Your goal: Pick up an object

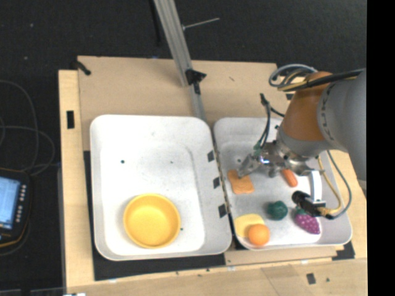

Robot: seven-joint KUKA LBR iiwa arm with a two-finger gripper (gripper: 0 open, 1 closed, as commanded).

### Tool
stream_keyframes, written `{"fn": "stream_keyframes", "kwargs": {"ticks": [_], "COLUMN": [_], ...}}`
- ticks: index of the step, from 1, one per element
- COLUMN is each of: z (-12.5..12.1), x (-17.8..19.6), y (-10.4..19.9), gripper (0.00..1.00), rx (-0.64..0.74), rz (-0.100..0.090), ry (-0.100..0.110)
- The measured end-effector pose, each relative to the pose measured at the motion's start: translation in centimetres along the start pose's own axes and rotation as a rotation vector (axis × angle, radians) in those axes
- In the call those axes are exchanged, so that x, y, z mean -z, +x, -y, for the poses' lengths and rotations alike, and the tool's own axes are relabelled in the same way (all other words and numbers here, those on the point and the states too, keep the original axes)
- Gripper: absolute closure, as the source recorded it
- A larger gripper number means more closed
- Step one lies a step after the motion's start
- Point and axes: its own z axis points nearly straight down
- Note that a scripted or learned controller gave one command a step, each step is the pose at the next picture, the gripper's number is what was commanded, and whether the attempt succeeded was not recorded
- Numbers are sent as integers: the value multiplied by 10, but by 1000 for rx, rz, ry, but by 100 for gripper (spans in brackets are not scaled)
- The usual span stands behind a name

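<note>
The pincer (252, 164) hangs low in the right bin (234, 131), just above the orange block (241, 184); I cannot tell its state. Best to centre over the block, then descend straight.

Setting: robotics laboratory test cell. Evidence recorded: an industrial arm (321, 119), grey with an orange band, trailing exposed cables; a bare plywood counter (142, 82) set against black floor covering; two shallow white bins (105, 140) placed side by side, the right one holding toy food pieces, the left a yellow bowl (152, 220); an aluminium mast (176, 32) rising behind the bins; a handheld control pendant (11, 205) with lit screen lay at the left edge, cabled.
</note>
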Motion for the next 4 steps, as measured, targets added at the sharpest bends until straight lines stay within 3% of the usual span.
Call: {"fn": "stream_keyframes", "kwargs": {"ticks": [1, 2, 4], "z": [-2, -13, -9], "x": [14, 72, 166], "y": [0, 0, -2], "gripper": [100, 100, 100], "rx": [-4, 4, 4], "rz": [-2, 0, 0], "ry": [-6, -11, -8]}}
